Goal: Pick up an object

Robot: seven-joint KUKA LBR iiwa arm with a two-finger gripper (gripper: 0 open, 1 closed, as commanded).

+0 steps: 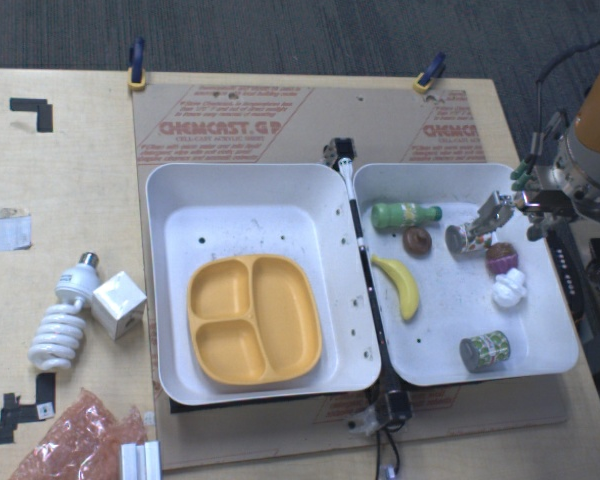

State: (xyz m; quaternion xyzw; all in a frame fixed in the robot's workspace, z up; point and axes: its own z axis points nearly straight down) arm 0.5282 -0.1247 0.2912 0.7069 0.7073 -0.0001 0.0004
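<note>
- Progress: nothing is lifted yet. Every object lies on a bin floor, so the whole pick looks to be ahead.
- The gripper (472, 236) hangs low in the right bin (550, 353), reaching in from the arm (580, 183) at the right edge.
- Jaws: the metal fingers slant down and to the left, but their tips blur into a shiny patch. Whether they stand wide, narrow or closed cannot be told, and no object shows between them.
- Whether the tips touch the bin floor cannot be told either.
- Candidates around the jaws:
  - a brown ball (417, 240) just to their left;
  - a purple fruit (501, 258) just to their lower right;
  - a white lump (509, 288) below that;
  - a green bottle (405, 214) up and to the left, lying on its side;
  - a banana (400, 284) down and to the left;
  - a green can (485, 350) well below.
- The left bin (170, 268), well to the left of the jaws, holds a yellow tray (253, 320).
- Judgement: the ball and the purple fruit are nearest, so one of them is the likely target.
</note>
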